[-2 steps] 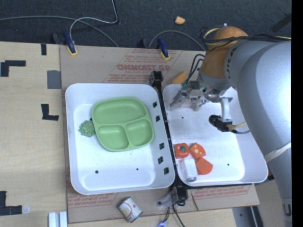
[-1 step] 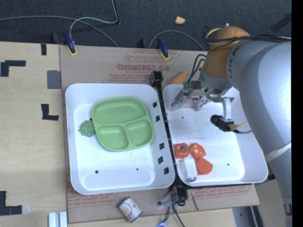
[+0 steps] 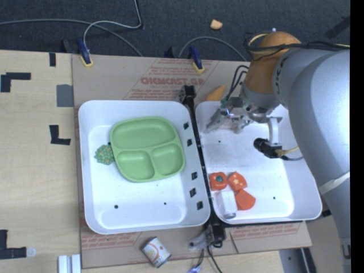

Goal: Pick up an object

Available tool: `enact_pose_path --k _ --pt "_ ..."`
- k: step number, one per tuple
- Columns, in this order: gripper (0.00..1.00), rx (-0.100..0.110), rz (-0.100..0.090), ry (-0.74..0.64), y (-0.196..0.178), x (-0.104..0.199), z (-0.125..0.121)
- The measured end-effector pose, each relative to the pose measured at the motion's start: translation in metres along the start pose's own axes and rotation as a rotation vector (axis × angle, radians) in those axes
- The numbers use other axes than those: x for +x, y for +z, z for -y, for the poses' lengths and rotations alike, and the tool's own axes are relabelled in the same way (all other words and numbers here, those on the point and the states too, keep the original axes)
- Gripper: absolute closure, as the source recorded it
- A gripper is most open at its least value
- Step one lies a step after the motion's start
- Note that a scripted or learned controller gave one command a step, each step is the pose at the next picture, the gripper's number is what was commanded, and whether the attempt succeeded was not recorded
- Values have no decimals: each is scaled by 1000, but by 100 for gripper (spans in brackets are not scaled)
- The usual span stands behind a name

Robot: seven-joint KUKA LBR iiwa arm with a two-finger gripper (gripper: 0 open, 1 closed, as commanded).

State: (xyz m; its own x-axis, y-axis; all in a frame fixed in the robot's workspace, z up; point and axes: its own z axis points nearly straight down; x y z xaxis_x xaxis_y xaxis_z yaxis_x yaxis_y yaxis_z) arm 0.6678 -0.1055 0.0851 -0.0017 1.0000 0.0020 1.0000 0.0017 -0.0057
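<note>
My gripper (image 3: 225,120) hangs low over the far left part of the right bin (image 3: 284,169), close to its back wall. Nothing shows in its grasp. Several orange-red toy pieces (image 3: 234,182) lie together near the front left of that bin, well in front of the gripper. A pale grey piece (image 3: 227,207) lies just in front of them. In the left bin (image 3: 136,209) rests a green divided plate (image 3: 149,148), with a small green bumpy object (image 3: 104,154) touching its left edge.
An orange object (image 3: 215,92) lies on the cardboard just behind the right bin, next to the gripper. A small can (image 3: 156,251) lies on the bench in front of the bins. Black clips (image 3: 194,152) line the divide between the bins.
</note>
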Motion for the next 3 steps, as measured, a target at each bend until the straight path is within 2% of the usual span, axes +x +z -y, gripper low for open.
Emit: enact_pose_path --k 2,3 --pt "0 -2 5 2 0 9 0" --pt "100 -2 5 2 -10 9 0"
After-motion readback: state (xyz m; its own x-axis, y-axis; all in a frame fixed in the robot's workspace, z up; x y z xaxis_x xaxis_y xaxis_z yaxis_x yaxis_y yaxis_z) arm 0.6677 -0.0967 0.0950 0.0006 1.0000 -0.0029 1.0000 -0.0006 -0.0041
